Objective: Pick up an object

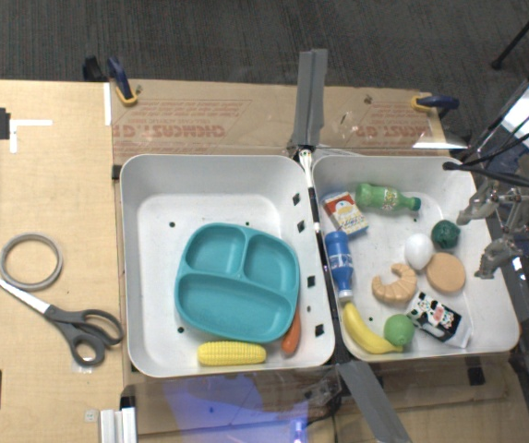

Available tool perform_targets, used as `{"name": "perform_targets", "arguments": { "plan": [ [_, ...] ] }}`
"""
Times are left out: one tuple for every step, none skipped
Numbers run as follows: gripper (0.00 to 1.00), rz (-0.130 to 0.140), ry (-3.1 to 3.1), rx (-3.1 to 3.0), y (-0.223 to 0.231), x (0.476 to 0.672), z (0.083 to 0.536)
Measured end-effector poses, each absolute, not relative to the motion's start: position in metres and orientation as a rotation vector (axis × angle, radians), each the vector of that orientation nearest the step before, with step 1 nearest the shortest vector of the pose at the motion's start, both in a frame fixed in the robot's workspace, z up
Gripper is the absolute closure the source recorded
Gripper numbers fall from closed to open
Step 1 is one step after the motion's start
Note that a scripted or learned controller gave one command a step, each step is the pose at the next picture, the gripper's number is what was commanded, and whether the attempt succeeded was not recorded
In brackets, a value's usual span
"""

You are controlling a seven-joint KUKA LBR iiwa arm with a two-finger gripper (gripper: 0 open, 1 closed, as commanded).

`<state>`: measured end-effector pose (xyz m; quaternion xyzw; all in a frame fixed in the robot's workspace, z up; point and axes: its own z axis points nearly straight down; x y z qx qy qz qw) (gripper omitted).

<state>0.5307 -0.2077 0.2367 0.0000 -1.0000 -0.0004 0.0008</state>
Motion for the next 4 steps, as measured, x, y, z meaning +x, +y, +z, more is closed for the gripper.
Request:
{"name": "perform_targets", "arguments": {
  "plan": [
    [0.00, 0.002, -3.145, -0.002, -0.221, 0.541, 0.093],
    [0.00, -0.001, -3.144, 0.114, -0.134, 0.589, 0.093],
    [0.00, 0.001, -3.143, 0.142, -0.103, 0.660, 0.093],
    [0.00, 0.002, -3.147, -0.004, -0.185, 0.622, 0.093]
  ]
}}
